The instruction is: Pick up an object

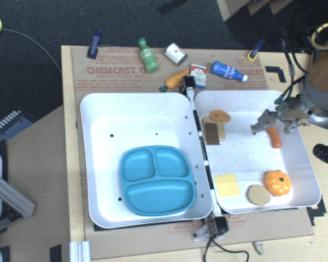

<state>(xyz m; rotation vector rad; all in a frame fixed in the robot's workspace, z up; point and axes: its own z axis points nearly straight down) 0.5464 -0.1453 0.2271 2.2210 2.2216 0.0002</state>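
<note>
The right bin (300, 162) holds several small items: an orange sausage-shaped piece (275, 138), a small orange pumpkin (277, 182), a tan round piece (258, 195), a yellow square (227, 185), a brown block (211, 133) and a round brown cookie (219, 116). My gripper (272, 127) hangs over the bin's far right part, directly above the upper end of the sausage-shaped piece. It looks open, one finger on each side of that end, and nothing is lifted.
The left bin (98, 146) holds a blue divided plate (157, 179). Behind the bins on the cardboard lie a green bottle (148, 56), a blue bottle (228, 71), a small carton (197, 76) and a white can (175, 53). Cables hang at the far right.
</note>
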